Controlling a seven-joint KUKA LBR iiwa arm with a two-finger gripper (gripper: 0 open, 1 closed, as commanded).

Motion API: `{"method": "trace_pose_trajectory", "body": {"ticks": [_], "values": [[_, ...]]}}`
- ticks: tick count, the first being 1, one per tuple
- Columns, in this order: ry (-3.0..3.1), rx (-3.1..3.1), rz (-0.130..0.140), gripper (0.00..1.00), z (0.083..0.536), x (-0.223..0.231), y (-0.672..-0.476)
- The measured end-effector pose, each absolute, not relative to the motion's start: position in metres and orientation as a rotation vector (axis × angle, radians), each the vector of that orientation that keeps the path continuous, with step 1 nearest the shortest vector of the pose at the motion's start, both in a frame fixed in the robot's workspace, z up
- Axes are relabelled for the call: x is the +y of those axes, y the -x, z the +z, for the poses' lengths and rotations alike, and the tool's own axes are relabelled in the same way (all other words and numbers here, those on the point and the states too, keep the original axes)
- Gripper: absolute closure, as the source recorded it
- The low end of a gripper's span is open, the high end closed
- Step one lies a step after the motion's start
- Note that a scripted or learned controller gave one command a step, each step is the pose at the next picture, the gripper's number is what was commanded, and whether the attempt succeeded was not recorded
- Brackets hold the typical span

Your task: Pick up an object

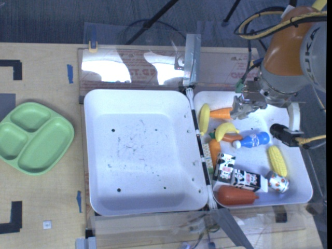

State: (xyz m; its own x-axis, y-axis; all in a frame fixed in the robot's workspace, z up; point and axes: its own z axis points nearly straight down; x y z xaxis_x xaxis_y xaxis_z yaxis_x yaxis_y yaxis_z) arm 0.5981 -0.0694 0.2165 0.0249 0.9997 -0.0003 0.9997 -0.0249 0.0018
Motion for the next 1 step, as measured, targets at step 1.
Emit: {"method": "trace_pose_trajectory", "body": {"ticks": [1], "values": [[-2.517, 1.877, 0.001, 1.00, 0.1849, -0.0835, -0.6510]]}}
